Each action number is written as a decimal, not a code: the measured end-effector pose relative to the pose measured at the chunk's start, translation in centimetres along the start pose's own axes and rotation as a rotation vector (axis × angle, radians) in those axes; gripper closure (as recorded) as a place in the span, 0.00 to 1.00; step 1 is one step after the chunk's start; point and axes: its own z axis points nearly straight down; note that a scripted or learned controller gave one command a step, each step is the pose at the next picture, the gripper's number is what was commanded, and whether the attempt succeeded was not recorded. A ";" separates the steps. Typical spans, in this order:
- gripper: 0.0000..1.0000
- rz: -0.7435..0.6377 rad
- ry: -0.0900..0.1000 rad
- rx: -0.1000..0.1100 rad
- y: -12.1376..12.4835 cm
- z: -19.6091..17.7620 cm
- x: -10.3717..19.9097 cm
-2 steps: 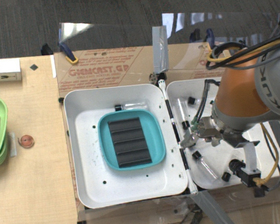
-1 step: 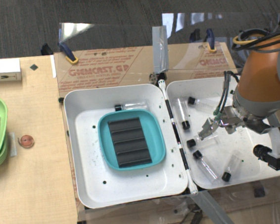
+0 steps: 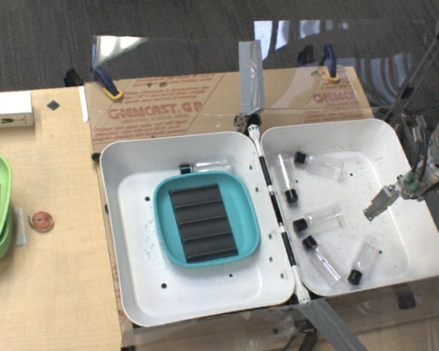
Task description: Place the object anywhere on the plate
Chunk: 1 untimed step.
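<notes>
The gripper hangs over the right bin.
I cannot tell how it is set. Clear tubes with black caps lie just to its left. Farther left, the teal plate sits in the left bin with a dark ribbed block on it.

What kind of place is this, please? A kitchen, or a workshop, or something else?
Most likely a robotics lab bench: two white bins clamped side by side, clear black-capped tubes scattered in the right one, a teal plate in the left, and a gripper reaching in.
</notes>
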 end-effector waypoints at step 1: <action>0.00 0.025 0.002 0.003 -1.6 -4.9 -7.0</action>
